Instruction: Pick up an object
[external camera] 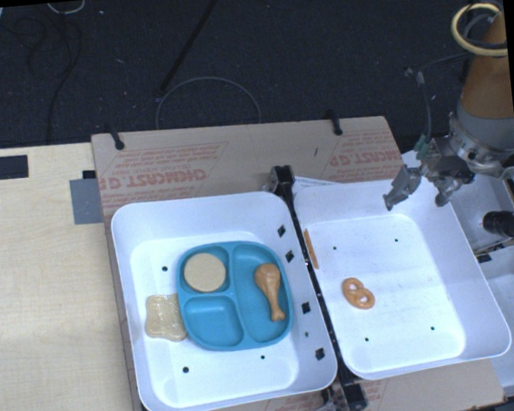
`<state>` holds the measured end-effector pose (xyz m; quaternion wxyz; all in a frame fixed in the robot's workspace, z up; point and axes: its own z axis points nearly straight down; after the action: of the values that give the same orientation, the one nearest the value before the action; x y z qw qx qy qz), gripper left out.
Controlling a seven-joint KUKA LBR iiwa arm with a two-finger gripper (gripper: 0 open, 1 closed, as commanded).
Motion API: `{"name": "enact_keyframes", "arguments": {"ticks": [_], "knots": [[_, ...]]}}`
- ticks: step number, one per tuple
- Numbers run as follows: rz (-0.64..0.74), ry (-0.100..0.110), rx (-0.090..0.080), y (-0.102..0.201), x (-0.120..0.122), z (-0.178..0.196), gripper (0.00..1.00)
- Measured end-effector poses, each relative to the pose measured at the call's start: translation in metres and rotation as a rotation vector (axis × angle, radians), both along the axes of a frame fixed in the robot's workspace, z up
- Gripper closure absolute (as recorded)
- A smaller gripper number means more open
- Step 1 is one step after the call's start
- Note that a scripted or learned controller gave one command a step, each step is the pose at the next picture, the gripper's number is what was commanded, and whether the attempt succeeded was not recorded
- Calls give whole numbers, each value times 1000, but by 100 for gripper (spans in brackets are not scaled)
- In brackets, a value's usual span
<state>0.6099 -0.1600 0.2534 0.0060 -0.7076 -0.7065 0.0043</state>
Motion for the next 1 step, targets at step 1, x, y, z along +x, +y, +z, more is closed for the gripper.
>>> {"name": "enact_keyframes", "arguments": {"ticks": [1], "knots": [[2, -13, -2, 0, 2, 8, 0]]}}
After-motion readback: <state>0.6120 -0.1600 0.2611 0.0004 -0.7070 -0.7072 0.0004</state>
